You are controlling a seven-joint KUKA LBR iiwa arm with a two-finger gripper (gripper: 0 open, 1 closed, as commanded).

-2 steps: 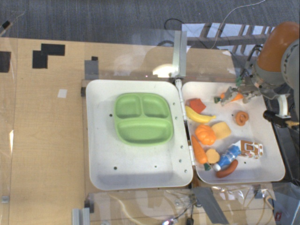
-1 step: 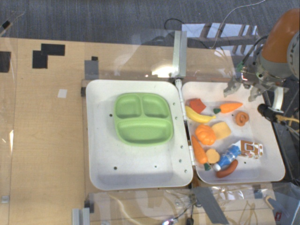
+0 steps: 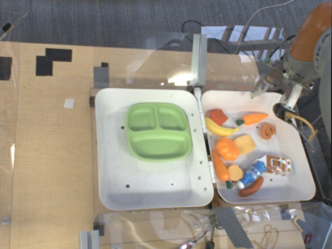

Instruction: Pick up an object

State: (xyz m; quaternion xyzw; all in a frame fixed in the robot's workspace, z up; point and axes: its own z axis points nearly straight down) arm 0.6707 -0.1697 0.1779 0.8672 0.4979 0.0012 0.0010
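Toy food [image 3: 228, 148] heaped in right bin [image 3: 303, 188], within reach. Gripper [image 3: 264, 84] above far rim; finger state unclear, nothing visibly held.

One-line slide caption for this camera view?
KUKA arm poised at the right bin's far corner above toy foods including a banana and carrot; green divided plate sits in the left bin.

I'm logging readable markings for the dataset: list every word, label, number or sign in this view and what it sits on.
No text here can be read.
Small carton in the right bin: brown-and-white print, too blurred to read.
Blue bottle: no legible label.
Black shapes on the bench: plain blocks, not letters.
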